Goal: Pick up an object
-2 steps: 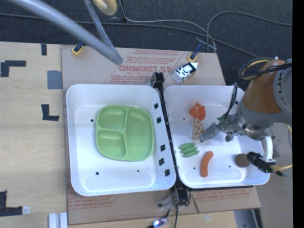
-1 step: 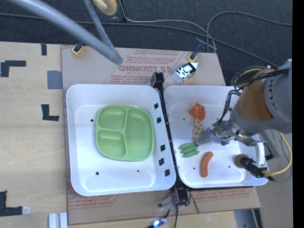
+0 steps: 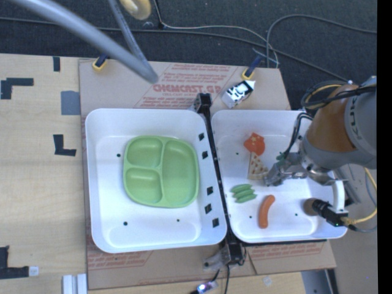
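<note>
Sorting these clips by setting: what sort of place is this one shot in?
Most likely a robotics lab bench set up for pick trials, not a kitchen. Two shallow white bins sit on cardboard on a wooden bench, toy food such as an orange sausage lies in the right one, and loose cables trail behind.

Grey KUKA arm (image 3: 367, 124) w/ orange band, dark metal gripper (image 3: 274, 175), black cables looped at wrist, yellow cable lower down
</note>
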`<state>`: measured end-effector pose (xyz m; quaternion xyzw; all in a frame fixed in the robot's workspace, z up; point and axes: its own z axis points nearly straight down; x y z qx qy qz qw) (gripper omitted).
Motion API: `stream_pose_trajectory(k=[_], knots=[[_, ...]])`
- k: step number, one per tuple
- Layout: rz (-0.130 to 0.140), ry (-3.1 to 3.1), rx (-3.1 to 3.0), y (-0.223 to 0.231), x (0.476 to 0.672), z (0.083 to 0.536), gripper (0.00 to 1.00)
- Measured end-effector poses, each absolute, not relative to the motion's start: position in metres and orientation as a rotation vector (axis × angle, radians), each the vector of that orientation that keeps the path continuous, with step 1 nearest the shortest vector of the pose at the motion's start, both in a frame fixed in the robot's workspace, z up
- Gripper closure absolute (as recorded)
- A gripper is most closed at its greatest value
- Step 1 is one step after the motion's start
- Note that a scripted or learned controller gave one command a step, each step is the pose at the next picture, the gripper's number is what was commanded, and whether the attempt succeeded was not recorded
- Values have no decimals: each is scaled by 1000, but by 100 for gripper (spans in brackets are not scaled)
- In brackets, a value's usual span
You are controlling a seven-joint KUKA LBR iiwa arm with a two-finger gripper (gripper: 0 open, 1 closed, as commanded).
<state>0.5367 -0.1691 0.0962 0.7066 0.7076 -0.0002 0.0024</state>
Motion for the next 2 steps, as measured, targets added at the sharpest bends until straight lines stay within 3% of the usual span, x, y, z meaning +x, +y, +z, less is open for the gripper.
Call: stream_pose_trajectory(k=[1, 2], knots=[[3, 2220, 2219, -170, 528, 152, 100], [3, 2220, 2217, -173, 535, 197, 100]])
